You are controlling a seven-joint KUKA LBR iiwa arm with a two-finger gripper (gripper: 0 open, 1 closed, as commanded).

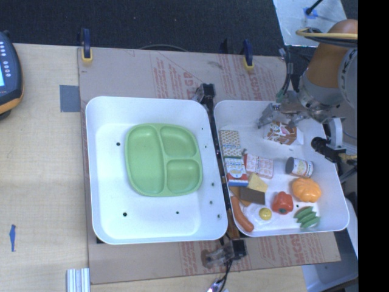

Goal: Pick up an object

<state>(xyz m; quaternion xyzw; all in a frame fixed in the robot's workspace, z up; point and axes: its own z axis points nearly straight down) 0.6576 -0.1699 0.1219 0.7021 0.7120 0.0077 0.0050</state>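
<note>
The claw (281,115) is low over the far end of the right bin (340,181), and its metal prongs look spread wide with nothing between them. A small printed packet (282,132) lies just beneath and toward the camera from it, so that's my guess for the target. The little jar (299,166) and orange fruit (306,190) sit further out on the near side. Risk as I see it: the packet is flat, so the prongs could slide over it and close on air.
</note>
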